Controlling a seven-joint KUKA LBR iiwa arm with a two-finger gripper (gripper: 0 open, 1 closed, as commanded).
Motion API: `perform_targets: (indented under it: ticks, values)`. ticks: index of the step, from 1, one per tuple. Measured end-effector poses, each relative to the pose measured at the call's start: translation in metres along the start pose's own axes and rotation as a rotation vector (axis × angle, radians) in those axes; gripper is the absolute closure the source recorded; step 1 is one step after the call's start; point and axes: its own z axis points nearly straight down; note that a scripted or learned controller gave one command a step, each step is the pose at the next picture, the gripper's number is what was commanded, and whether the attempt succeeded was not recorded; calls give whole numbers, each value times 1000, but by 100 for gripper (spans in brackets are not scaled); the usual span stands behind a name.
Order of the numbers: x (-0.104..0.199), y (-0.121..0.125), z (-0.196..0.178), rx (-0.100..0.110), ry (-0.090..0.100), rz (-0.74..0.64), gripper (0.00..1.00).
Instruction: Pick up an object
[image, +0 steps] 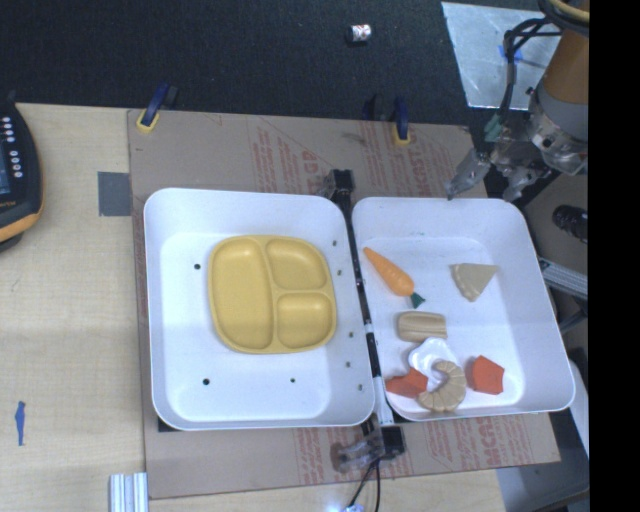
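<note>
Fingers of my gripper (487, 180) stand apart with nothing between them, poised at the upper right of the frame, just above the far rim of the right bin (530, 260). Below me in that bin lie a carrot (388, 270) near its left wall, a tan wedge (472, 279) to the right, a beige log (421, 325) at centre, and, crowded at the lower edge, a curled pastry (445, 388) between two red pieces (485, 374). A yellow divided plate (271, 293) sits in the left bin (165, 330).
</note>
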Motion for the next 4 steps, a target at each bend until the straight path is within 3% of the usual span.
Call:
perform_targets:
  ticks: [1,2,3,4]
  values:
    - [34,-92,104,16,5,2,0]
    - [47,-95,183,5,2,2,0]
    - [49,-33,155,-8,0,-1,0]
    - [47,-38,180,2,1,1,0]
